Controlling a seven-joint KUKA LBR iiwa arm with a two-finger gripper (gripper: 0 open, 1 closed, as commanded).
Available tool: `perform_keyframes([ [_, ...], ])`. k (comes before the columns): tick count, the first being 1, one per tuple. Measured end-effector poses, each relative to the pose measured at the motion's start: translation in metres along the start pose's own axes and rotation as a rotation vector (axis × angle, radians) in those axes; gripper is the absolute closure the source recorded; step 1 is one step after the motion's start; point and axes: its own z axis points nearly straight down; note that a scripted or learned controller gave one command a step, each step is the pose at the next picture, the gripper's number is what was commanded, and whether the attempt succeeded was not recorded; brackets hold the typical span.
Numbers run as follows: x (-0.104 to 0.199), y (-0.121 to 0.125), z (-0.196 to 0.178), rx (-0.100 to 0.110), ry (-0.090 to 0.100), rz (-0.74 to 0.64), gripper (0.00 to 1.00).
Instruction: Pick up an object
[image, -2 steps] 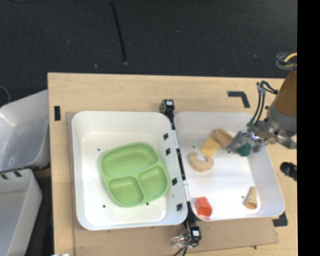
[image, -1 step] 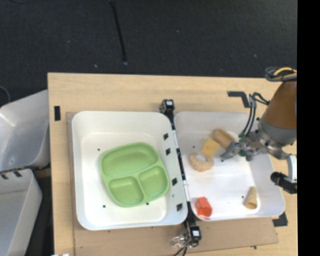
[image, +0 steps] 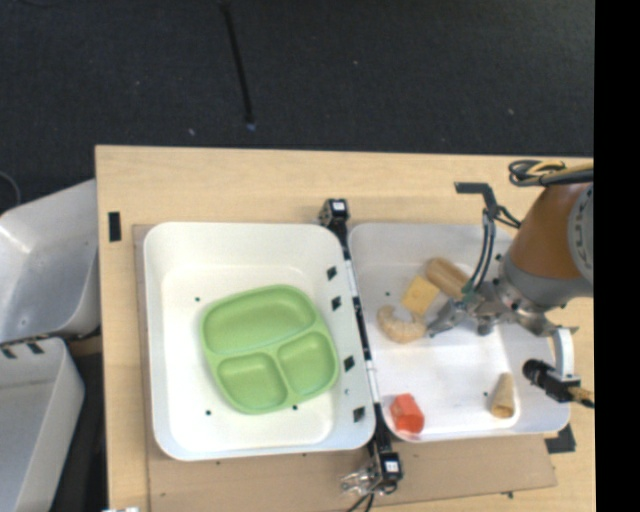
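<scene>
- Risk: gripper (image: 447, 318) low in right bin (image: 450, 420), crowded by 3 items; could nudge instead of grab, or pinch two at once.
- Can't tell grip state from above; nothing visibly held.
- Nearest: curved tan piece (image: 400, 326) just left of tip, yellow block (image: 421, 295) and brown roll (image: 447, 273) just above-left.
- Red block (image: 406, 414), tan cone (image: 502, 397) well apart, toward front.
- Green tray (image: 268, 347) in left bin (image: 180, 400).
</scene>
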Motion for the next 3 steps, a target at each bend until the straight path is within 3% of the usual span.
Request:
perform_keyframes([
  [1, -0.001, 0.001, -0.014, -0.006, -0.001, 0.003, 1.0],
  [3, -0.009, 0.006, -0.112, -0.009, -0.002, -0.003, 1.0],
])
